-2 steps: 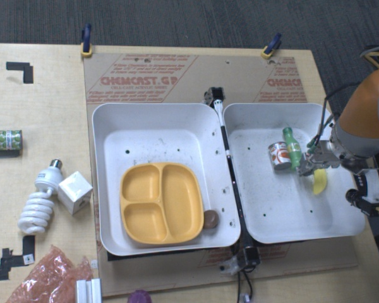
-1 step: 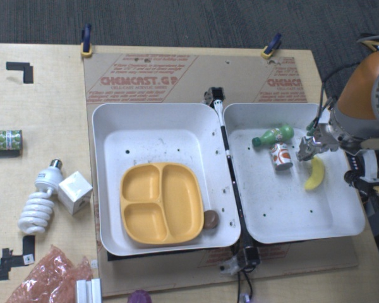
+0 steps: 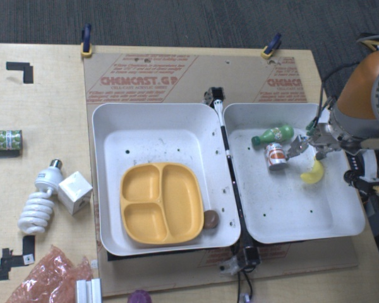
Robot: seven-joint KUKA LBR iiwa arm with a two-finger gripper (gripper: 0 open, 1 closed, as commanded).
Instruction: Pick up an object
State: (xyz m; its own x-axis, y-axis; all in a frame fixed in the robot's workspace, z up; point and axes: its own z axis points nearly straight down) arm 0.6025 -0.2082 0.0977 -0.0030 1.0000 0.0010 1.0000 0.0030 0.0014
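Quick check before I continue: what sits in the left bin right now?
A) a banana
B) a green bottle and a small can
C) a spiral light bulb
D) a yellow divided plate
D: the yellow divided plate lies in the left bin, while the green bottle, small can and banana are in the right bin.

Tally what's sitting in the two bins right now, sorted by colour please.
Yellow: 2, the divided plate in the left bin and the banana in the right bin
Green: 1, the bottle in the right bin
Red and white: 1, the small can in the right bin
Brown: 1, the small round piece beside the plate
Total: 5
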